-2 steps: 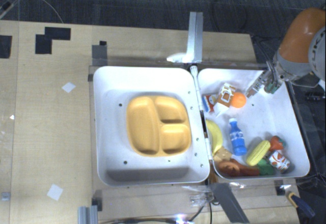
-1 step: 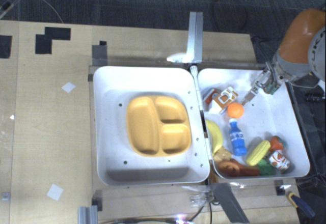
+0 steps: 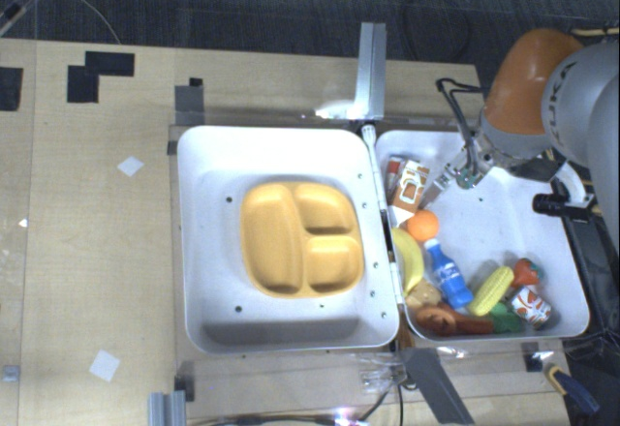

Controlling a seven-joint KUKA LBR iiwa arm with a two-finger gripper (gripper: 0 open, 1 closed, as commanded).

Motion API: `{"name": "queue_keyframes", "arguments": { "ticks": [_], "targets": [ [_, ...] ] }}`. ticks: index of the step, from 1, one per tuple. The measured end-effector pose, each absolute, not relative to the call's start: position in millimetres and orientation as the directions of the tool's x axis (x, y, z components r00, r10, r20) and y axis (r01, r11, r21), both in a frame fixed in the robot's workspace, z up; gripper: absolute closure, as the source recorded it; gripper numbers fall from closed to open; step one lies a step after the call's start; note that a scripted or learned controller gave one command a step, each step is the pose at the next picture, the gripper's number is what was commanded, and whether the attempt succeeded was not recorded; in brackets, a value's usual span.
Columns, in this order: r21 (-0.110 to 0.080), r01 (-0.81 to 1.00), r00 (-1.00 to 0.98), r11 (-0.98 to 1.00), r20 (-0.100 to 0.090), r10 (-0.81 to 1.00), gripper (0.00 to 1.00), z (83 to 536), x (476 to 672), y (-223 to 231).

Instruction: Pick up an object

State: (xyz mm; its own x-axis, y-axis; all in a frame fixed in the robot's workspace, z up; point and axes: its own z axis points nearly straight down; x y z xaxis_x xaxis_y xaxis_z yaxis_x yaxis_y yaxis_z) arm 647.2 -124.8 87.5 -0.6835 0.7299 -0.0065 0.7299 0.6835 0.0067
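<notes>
My gripper (image 3: 462, 172) hangs over the back of the right bin (image 3: 542, 240), just right of a small orange-and-white carton (image 3: 408, 183). I see nothing in it. Below the carton lie an orange ball (image 3: 421, 225), a banana (image 3: 411, 261) and a blue bottle (image 3: 448, 277). Along the bin's front edge are a yellow corn cob (image 3: 491, 289), a red-and-white can (image 3: 531, 306), a green item (image 3: 505, 319) and a brown sausage (image 3: 453, 321).
The left bin (image 3: 208, 221) holds a yellow divided plate (image 3: 300, 238). A metal post (image 3: 372, 71) stands behind the seam between the bins. The arm's orange band (image 3: 528, 76) and grey body (image 3: 586, 100) overhang the right bin's back right corner.
</notes>
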Motion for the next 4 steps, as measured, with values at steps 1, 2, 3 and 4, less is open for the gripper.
{"name": "queue_keyframes", "arguments": {
  "ticks": [1,2,3,4],
  "targets": [
    [0.011,0.735,-0.678,0.678,-0.012,0.735,0.00,169,592.1,-101],
    [0.007,0.540,-0.841,0.842,-0.014,0.540,0.00,115,595.5,-119],
    [0.001,0.521,-0.854,0.854,-0.014,0.521,0.00,89,547.4,-199],
    [0.007,0.517,-0.856,0.856,-0.028,0.517,1.00,104,552.7,-198]
  ]
}}
